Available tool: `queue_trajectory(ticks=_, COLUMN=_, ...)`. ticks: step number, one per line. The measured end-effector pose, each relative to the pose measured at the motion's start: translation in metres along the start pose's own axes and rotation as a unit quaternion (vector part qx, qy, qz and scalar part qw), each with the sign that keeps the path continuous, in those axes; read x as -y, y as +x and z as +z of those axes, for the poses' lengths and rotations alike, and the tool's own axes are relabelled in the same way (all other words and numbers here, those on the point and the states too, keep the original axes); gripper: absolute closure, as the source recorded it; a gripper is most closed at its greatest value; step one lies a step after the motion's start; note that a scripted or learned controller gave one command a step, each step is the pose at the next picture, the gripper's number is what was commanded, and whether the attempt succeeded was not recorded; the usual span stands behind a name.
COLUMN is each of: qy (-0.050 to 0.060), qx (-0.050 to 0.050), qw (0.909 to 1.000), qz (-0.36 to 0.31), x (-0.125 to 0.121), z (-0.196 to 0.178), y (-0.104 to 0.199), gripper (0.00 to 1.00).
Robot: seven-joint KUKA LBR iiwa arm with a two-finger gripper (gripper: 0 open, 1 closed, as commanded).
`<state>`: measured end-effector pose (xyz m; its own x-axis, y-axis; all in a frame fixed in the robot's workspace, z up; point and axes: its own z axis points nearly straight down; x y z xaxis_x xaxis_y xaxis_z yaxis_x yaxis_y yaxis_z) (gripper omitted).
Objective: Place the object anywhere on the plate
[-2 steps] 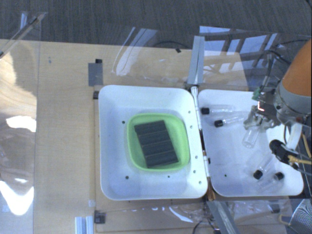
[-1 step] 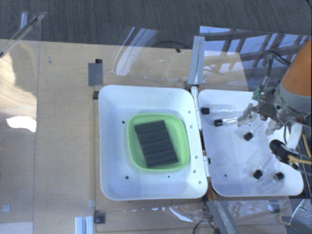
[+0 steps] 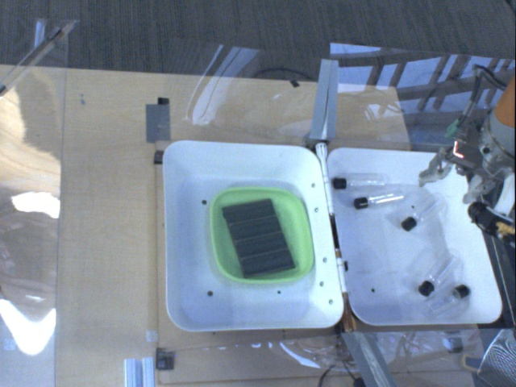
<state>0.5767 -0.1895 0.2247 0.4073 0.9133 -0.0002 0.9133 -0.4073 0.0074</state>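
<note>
No readable labels or writing anywhere. Landmark: square lime-green plastic plate [image 3: 300, 230] with rounded corners and a raised rim, sitting in the middle of the left shallow white bin [image 3: 181, 240]. A dark grey ribbed rectangular block [image 3: 257, 238] lies flat on the plate, matte, with cross grooves splitting it into about four bars; its long axis runs from the plate's upper-left toward its lower-right, tilted slightly off the plate's edges. Right of the plate, across the bins' shared divider, the right shallow white bin [image 3: 379, 297] holds several small clear plastic vials with black caps, all lying on their sides: one pair [image 3: 360, 183] and [image 3: 379, 201] just past the divider, long axes roughly left-right, caps toward the plate; one [image 3: 418, 215] further right, diagonal; two more [image 3: 434, 280] and [image 3: 451, 295] well right of and below the plate. The two-finger gripper [image 3: 476, 185] on the grey arm sits at the far right edge, over the right bin's upper-right corner, well apart from the plate; cannot tell how the gripper is set or whether it carries anything. Bench top is light wood, with a glare-streaked clear sheet over it.
</note>
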Motion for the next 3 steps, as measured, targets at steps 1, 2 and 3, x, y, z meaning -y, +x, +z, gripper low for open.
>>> queue_trajectory(ticks=1, qy=-0.001, qx=0.000, qw=0.9992, qz=-0.041, x=0.020, z=-0.035, y=-0.017, gripper=0.00)
queue_trajectory(ticks=2, qy=-0.001, qx=0.000, qw=1.0000, qz=-0.008, x=0.022, z=-0.067, y=-0.015, gripper=0.00)
queue_trajectory(ticks=3, qy=-0.001, qx=0.000, qw=0.9998, qz=0.018, x=0.025, z=-0.088, y=-0.021, gripper=0.00)
